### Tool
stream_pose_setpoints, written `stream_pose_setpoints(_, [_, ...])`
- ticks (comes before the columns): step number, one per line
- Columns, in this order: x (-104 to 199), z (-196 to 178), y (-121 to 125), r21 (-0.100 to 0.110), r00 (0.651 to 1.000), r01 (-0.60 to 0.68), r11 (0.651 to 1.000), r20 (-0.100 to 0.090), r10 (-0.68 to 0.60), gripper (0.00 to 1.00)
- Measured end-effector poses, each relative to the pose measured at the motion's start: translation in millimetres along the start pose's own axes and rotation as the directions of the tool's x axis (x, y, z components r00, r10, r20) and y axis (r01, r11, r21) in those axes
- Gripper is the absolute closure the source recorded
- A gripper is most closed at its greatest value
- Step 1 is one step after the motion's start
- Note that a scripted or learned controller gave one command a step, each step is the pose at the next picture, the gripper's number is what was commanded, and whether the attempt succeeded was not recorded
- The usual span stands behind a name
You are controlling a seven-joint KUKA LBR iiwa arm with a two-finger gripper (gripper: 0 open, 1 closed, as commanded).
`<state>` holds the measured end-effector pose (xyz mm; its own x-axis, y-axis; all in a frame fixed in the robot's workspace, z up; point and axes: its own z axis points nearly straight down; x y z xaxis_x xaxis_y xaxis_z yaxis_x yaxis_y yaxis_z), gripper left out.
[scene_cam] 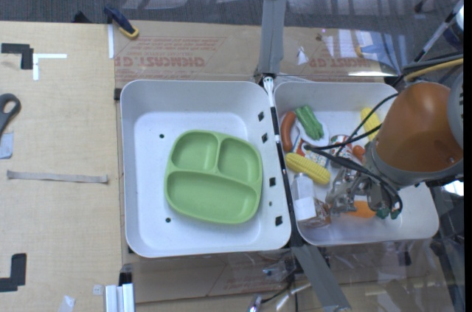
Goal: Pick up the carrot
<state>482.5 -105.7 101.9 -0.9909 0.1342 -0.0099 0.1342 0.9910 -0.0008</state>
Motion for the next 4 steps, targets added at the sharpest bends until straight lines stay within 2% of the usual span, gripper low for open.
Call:
stream_pose_setpoints(1, [0,0,0,0.0,1.0,0.0,1.0,0.0,0.0,0.0])
stream_pose_setpoints(2, [0,9,-30,-0.002,0.983,0.185,0.983,-0.005,-0.185,0.0])
stream_pose_setpoints(3, [-2,10,-15,-0.003,0.984,0.179,0.984,-0.004,-0.179,0.0])
stream_pose_setpoints(4, [-6,9,-52,-0.001,0.999,-0.037,0.999,-0.005,0.037,0.0])
